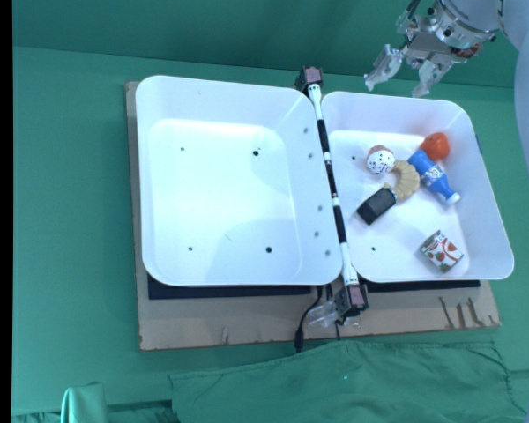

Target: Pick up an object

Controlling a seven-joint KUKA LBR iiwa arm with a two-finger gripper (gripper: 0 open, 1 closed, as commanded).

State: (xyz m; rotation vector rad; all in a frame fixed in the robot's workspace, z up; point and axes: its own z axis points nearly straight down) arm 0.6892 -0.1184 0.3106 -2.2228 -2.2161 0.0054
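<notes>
Jaws spread wide, gripping nothing, above right bin [476,130] far rim; orange ball [435,144] just below.

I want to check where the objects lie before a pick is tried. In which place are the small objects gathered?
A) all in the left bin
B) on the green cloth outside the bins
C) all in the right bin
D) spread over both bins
C: the speckled ball, blue bottle, black block and small patterned box all lie inside the right bin.
</notes>
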